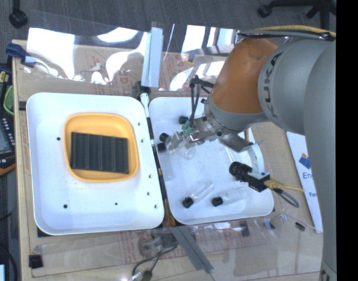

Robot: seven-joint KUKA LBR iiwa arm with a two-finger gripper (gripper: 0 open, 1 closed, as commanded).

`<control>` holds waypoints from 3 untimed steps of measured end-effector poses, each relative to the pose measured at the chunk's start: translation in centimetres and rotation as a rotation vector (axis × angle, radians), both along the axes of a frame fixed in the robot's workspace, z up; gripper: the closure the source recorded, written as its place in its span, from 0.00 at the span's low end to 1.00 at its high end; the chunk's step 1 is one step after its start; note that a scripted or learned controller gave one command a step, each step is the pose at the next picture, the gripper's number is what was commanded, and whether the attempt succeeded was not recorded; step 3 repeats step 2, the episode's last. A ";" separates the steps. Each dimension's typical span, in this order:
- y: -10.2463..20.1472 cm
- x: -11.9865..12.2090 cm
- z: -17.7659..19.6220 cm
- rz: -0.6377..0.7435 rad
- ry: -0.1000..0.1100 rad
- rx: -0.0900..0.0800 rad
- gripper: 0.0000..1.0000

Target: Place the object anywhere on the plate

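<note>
Camera view: the plate [101, 123], yellow with a dark ribbed insert, sits in the left bin [44, 174]. The arm [267, 75] hangs over the right bin [258, 206], its gripper [185, 139] low by that bin's upper left. How the gripper stands, and whether it has anything, I cannot tell. Several clear vials [202, 189] with black caps lie loose on that bin's floor (hard to pick out against white). Risk, I judge: a slick vial could roll from a closing grip, or slip while crossing the divider [151, 151].
</note>
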State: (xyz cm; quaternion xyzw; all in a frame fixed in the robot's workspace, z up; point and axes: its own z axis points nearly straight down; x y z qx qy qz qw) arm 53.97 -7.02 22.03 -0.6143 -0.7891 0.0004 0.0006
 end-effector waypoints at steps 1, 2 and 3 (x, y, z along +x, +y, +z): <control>5.3 3.6 -3.0 0.085 0.001 0.000 1.00; 5.3 3.6 -3.0 0.085 0.001 -0.001 0.00; 5.3 3.6 -3.0 0.085 0.001 -0.001 0.00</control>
